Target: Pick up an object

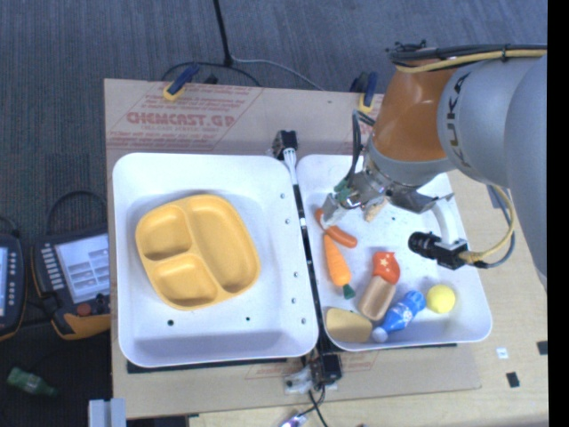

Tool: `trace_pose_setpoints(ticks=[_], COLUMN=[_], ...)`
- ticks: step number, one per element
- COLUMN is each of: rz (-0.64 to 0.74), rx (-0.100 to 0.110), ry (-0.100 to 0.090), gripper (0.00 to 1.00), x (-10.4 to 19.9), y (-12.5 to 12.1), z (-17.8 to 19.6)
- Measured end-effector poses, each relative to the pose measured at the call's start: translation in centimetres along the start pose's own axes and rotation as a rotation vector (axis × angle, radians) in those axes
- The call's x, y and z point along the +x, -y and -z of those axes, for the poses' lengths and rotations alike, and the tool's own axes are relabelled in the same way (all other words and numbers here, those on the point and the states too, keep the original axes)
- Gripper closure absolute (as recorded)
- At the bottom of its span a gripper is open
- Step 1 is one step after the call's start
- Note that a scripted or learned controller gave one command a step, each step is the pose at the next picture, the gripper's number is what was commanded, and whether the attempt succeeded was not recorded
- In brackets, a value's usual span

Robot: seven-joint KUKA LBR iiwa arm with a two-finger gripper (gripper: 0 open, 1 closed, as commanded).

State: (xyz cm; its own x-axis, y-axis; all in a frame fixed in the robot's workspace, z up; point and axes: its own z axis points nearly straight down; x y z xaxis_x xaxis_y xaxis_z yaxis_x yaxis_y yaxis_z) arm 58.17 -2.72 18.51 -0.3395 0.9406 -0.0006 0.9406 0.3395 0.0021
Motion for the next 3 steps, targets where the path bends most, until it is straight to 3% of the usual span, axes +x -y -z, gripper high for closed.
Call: trace_pose_setpoints(ticks=[1, 2, 3], rz=[-0.001, 0.071, 0.504], rx=[0.003, 0.003, 0.003], ry=[-0.001, -0.001, -0.002], gripper=[0.0, 0.0, 0.0], x=[0.0, 0.7, 3.8], y=[0.1, 6.3, 9.1], z=[-0.1, -0.1, -0.1])
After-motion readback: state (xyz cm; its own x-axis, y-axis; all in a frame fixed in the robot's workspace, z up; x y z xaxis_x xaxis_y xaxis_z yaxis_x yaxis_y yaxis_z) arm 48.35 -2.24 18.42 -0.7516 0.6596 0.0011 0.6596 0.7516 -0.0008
